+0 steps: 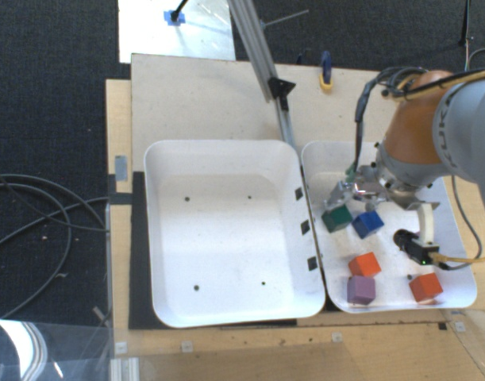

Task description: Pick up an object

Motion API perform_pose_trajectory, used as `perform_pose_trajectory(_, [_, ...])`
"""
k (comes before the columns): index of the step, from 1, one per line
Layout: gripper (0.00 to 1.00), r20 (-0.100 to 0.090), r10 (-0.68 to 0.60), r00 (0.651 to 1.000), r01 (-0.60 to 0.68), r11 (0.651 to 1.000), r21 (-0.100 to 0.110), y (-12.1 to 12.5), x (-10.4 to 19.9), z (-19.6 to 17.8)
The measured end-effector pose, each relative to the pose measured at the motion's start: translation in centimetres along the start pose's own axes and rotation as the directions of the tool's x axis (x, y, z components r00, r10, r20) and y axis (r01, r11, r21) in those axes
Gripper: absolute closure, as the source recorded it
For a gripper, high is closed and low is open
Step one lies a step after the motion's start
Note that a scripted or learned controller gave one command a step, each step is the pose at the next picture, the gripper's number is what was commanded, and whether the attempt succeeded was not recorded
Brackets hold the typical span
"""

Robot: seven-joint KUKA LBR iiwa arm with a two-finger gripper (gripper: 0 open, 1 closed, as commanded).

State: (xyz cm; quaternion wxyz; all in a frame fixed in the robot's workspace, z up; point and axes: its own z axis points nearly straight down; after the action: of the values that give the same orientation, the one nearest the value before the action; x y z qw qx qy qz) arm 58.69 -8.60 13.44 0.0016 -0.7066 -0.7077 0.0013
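Lying closest to the frame's lower edge in the right bin [464, 296], a purple block [361, 290] is sitting just below an orange block [365, 264], with a second orange block [425, 286] resting apart at the bin's lower right corner. Higher in the same bin, a green block [336, 217] and a blue block [368, 224] are sitting side by side, nearly touching. The gripper [347, 194] is hanging right above the green block, at the end of the grey arm [456, 125] reaching in from the right; whether its fingers are spread or closed is impossible to tell, and no block is visibly sitting between them. The left bin [159, 213] is occupying the frame's centre.
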Motion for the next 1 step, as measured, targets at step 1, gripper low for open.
perform_pose_trajectory(1, [0.00,0.001,-0.003,1.000,0.003,1.000,-0.009,-0.66,-0.41,2.58])
